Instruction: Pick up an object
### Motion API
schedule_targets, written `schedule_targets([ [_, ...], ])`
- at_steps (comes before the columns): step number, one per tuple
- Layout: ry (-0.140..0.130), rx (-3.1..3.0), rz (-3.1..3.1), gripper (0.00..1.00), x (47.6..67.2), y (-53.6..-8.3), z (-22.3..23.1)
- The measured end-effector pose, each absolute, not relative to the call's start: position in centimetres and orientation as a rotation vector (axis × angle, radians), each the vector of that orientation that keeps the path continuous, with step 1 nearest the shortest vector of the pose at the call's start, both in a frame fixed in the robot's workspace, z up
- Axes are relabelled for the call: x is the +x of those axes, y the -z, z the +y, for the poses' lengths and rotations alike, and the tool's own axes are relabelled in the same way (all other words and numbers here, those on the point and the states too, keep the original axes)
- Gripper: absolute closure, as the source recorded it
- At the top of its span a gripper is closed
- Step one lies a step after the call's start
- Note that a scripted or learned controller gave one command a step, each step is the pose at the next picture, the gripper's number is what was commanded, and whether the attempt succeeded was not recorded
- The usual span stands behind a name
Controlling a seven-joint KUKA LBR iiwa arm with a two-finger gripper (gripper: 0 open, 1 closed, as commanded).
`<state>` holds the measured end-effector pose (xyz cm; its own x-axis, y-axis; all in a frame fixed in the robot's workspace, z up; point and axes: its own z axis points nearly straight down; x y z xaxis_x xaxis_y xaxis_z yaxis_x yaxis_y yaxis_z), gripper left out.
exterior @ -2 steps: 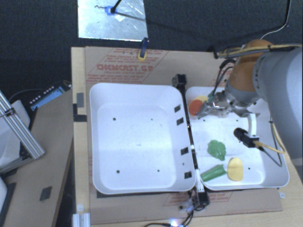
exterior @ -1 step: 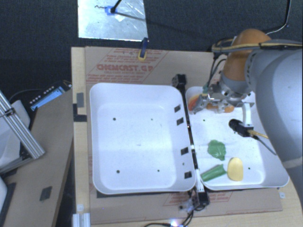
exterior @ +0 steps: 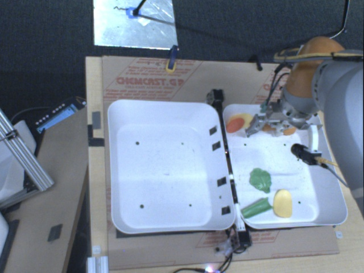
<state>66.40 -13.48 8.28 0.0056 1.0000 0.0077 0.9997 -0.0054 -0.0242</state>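
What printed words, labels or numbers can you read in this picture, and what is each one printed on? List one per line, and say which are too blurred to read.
"CHEMCAST GP", in red, on the brown protective sheet under the bins, near its far edge; the last letters are unsure.
The same red print repeats along the sheet's near edge and far right corner, too cut off or blurred to read.

Bins (exterior: 165, 169) smooth glossy white plastic, on matt brown cardboard (exterior: 148, 75) with red print; shiny crinkled foil sheet (exterior: 133, 16) past bench's far edge on rough dark carpet (exterior: 45, 33).
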Motion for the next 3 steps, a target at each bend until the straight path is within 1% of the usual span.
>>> schedule_targets([
  [1,-0.021,-2.211,-2.213,0.00,66.5,-8.2,-9.1],
  [2,-0.016,-2.212,-2.206,0.00,66.5,-8.2,-10.4],
  [3,0.015,-2.226,-2.235,0.00,67.0,-24.7,-10.4],
])
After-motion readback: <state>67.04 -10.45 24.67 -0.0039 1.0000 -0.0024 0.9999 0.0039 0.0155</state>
